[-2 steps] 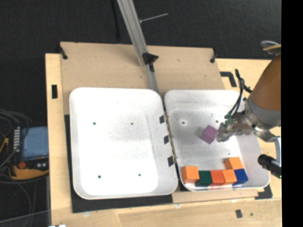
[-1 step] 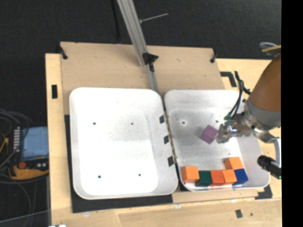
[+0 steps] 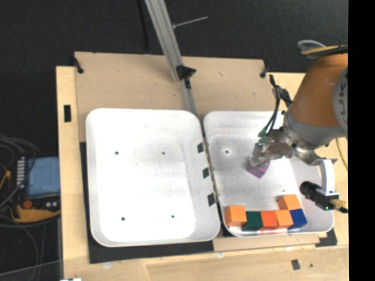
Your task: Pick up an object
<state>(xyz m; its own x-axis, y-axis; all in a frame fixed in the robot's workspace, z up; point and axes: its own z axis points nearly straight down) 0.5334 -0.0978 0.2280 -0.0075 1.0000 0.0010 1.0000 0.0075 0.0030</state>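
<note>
A small purple block [image 3: 258, 169] lies near the middle of the right bin [image 3: 234, 127], directly beneath the gripper [image 3: 263, 153], whose grip state I cannot tell from here. It looks light, stiff and flat-sided (probably easy to pinch across two opposite faces). A row of orange, green and blue blocks [image 3: 266, 218] sits along the bin's near edge, well apart from it.

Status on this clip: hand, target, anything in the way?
Hand down over purple block in right bin. Grip unconfirmed. Coloured blocks apart along the near wall.
</note>
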